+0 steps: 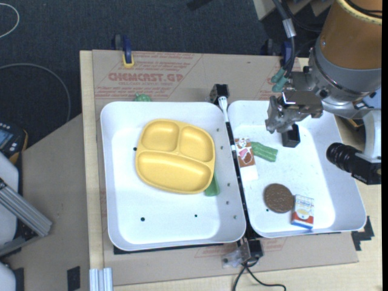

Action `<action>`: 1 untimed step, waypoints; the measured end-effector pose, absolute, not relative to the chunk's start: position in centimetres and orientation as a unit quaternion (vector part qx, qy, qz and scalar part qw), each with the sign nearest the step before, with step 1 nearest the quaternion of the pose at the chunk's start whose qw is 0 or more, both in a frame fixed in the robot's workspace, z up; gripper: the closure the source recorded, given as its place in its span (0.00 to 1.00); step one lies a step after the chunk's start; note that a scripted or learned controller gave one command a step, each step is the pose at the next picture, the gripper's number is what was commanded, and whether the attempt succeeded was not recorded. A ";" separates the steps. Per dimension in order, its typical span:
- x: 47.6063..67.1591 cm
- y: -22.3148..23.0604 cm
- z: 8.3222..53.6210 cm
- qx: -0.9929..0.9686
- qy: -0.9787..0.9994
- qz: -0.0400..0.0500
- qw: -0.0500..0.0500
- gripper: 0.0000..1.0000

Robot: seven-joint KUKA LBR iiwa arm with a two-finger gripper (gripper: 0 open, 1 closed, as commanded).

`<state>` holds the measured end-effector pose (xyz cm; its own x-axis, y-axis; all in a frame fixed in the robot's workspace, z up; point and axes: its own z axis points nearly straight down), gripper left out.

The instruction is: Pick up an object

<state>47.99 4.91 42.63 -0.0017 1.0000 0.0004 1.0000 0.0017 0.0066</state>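
Green object [264, 152] lies in the right bin [339, 187] beneath the claw [285, 129], whose grip I cannot tell.

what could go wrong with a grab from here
1. The pincer hangs over the right bin, above the green piece. That piece touches a packet by the bins' shared rim, so closing there might catch both or push them against the rim.
2. The brown disc lies flat and looks thin, so fingers could slide off it.
3. The small carton sits near the front wall, leaving little room.
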 end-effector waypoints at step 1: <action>47.9 11.4 42.7 0.704 0.710 0.002 0.001 1.00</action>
